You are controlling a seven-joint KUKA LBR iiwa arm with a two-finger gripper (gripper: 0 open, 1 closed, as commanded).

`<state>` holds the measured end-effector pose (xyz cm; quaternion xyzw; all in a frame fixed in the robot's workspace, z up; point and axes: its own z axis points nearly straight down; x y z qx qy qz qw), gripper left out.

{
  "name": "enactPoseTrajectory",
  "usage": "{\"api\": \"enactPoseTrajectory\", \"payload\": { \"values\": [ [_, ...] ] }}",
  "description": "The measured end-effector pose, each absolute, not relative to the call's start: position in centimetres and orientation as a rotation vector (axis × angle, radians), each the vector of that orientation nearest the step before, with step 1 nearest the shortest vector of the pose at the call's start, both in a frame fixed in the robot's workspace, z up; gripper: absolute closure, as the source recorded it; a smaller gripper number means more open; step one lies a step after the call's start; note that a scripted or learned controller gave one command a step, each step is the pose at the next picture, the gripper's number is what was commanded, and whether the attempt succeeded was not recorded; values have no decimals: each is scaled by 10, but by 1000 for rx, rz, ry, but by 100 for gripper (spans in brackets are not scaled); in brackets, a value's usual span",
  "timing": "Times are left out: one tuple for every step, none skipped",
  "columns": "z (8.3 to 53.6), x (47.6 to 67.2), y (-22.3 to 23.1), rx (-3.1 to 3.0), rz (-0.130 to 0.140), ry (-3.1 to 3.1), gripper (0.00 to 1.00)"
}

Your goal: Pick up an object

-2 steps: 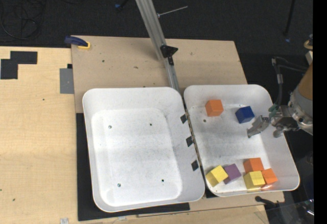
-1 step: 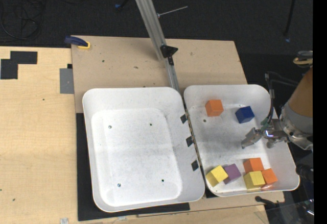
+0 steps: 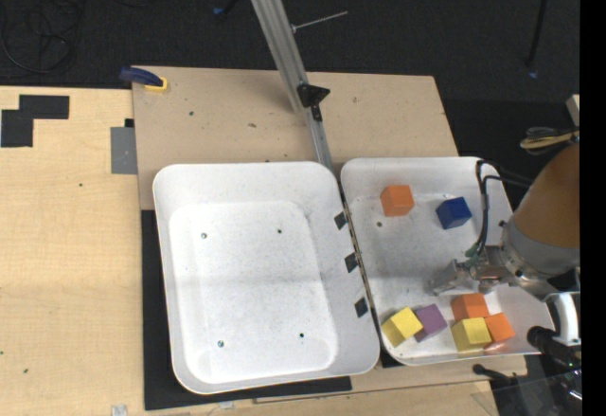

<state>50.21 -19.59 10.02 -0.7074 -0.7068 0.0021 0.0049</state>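
Note:
The right bin (image 3: 417,172) holds several small blocks. An orange block (image 3: 397,200) and a blue block (image 3: 454,211) lie toward its back. Along the front edge lie a yellow block (image 3: 403,324), a purple block (image 3: 431,319), another orange block (image 3: 468,307), a second yellow block (image 3: 471,334) and a further orange block (image 3: 500,327). My gripper (image 3: 464,278) is low in the right bin, just behind the front orange block, with the arm coming in from the right. Nothing is visibly held.
The left bin (image 3: 180,187) sits beside the right one, joined by black clips (image 3: 348,261). A slanted metal rail (image 3: 279,35) rises behind the bins. A blue-and-yellow clamp (image 3: 144,78) lies at the bench's back left corner.

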Motion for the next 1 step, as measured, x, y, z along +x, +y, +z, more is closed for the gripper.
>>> {"api": "enactPoseTrajectory", "payload": {
  "values": [
    [114, 503, -198, -2228, 3, -2208, 100]
  ]
}}
